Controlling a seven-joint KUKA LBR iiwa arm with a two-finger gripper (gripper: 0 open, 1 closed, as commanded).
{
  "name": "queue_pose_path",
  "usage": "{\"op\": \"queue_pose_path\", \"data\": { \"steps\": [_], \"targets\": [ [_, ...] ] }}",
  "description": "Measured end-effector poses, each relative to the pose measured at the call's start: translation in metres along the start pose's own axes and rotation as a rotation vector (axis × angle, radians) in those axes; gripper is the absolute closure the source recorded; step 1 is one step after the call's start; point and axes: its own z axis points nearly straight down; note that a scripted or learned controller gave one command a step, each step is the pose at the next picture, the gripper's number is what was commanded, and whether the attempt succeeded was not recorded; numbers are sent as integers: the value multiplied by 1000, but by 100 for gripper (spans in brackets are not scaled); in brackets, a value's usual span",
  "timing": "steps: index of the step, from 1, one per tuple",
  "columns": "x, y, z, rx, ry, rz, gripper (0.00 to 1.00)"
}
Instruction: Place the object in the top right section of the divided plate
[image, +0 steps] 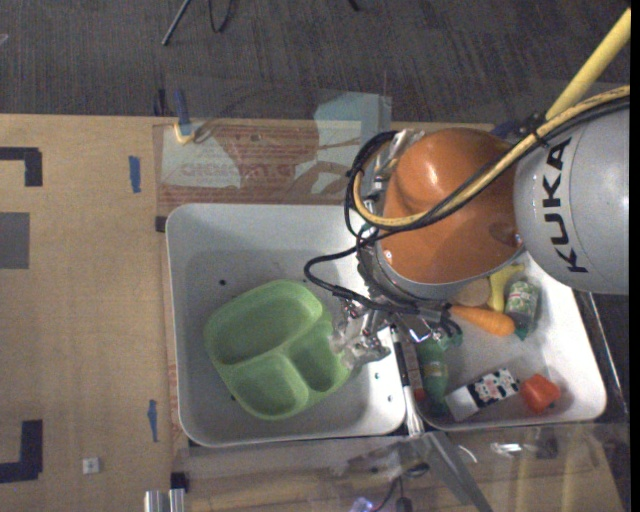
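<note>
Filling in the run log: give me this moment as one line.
gripper: over right edge of green divided plate | grasp: unclear | plate: in left bin | carrot, orange block: right bin

The grey arm (575, 210) reaches in from the right, its orange band (450, 205) facing up at the camera. Below it the wrist points down, and the gripper (352, 335) hangs low at the arm's left end.

Grey KUKA arm (575, 210), glossy orange band, yellow and black cables
</note>
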Motion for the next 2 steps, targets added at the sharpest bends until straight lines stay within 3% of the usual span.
{"op": "queue_pose_path", "data": {
  "steps": [1, 2],
  "targets": [
    [-4, 5, -76, 0, -5, -112, 100],
    [-9, -43, -151, 1, -6, 36, 100]
  ]
}}
